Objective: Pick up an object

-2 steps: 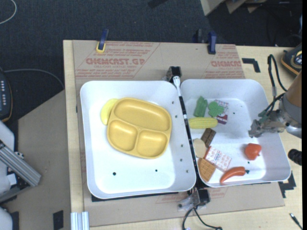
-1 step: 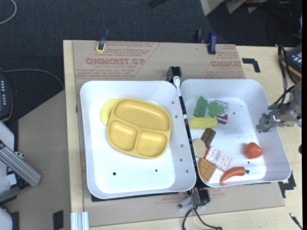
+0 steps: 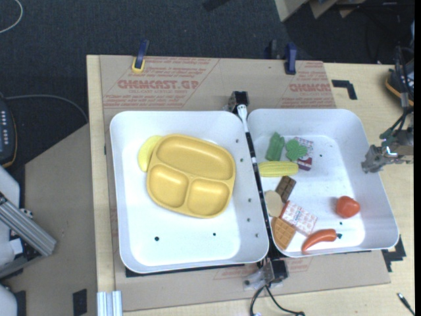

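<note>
A: Nearest us in the right bin lie the chili and the waffle, with a wrapped sweet just above them. Has anything been lifted yet?

B: I'd say no. Every piece lies on the bin floor: the tomato at the right, the corn near the divider, the green pieces further back. The left bin holds the yellow tray. So the whole pick is left to do.

A: And the gripper?

B: It sits at the right bin's right rim, well apart from the tomato, the closest item. Nothing shows between its fingers, but it's too small and dark here to tell whether the jaws are parted or together.
</note>
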`<state>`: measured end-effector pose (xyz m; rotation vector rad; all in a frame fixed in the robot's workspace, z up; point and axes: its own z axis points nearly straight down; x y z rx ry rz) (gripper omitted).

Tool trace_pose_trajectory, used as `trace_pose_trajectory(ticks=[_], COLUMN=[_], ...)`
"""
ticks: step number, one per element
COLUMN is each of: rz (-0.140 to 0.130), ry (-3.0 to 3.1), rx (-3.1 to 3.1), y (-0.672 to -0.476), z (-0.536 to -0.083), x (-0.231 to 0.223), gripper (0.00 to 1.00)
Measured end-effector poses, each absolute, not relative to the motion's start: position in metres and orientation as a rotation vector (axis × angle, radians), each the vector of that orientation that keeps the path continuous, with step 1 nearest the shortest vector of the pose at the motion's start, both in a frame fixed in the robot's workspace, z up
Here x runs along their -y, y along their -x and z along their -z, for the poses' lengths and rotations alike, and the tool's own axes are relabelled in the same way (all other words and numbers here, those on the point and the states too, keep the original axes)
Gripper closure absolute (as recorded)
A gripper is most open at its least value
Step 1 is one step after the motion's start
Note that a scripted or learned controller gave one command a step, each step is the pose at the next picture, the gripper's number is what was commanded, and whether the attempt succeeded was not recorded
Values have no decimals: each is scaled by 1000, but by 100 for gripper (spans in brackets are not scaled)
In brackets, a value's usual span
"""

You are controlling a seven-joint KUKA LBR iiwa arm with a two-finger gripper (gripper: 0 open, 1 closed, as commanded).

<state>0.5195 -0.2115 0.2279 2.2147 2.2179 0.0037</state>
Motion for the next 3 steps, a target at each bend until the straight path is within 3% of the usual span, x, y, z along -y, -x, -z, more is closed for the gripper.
trace_pose_trajectory(ticks=[2, 3], rz=[-3, 0], ry=[-2217, -2219], rx=[-2231, -2231], y=[-519, -509], z=[-230, -225], x=[100, 49], gripper=[100, 100])
